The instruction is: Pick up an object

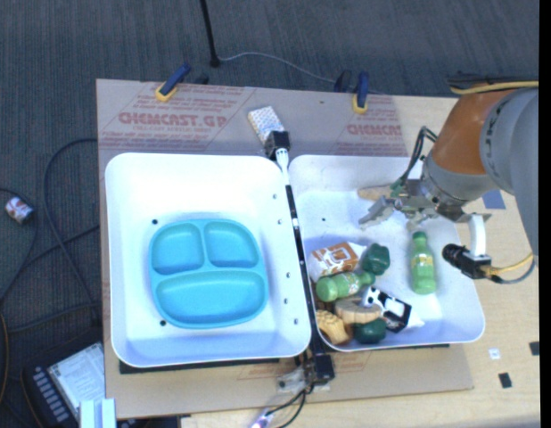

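A blue plate (pixel 208 271) lies in the left bin (pixel 124 239). In the right bin (pixel 463 315), a pile of toy food (pixel 351 292) sits beside a green bottle (pixel 423 262). Above the bottle hangs the gripper (pixel 390 201), fingers spread, holding nothing, the arm (pixel 489 145) slanting in from the right.

Bright, even light from overhead — the two white bins (pixel 124 239) are nearly washed out, with only soft, short shadows inside their walls. The picture is slightly soft and grainy; the dark carpet (pixel 79 25) stays dim.
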Robot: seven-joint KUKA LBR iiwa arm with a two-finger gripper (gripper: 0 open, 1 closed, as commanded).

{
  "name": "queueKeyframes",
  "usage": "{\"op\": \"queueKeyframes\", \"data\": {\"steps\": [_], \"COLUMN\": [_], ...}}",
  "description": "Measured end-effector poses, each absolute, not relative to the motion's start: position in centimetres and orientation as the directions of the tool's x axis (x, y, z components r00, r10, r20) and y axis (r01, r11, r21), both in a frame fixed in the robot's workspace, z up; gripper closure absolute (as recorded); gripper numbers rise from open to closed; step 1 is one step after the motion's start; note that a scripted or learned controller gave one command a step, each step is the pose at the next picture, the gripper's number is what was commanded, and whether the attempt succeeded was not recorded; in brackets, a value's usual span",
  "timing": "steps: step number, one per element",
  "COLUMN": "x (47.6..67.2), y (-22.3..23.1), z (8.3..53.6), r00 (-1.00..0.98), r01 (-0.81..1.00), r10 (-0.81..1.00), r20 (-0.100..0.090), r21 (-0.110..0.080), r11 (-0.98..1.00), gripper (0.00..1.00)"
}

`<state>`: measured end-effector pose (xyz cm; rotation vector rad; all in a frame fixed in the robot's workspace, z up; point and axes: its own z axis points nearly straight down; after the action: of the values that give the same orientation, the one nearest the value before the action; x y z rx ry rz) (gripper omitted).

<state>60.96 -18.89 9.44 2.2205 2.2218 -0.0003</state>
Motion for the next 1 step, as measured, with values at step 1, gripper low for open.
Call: {"op": "queueKeyframes", "data": {"steps": [1], "x": [57.92], "y": [-20.27], "z": [8.86], "r00": [-0.004], "r01": [1.000], "r10": [1.000], "r20": [0.001], "r21": [0.011], "r11": [0.004], "gripper": [0.00]}}
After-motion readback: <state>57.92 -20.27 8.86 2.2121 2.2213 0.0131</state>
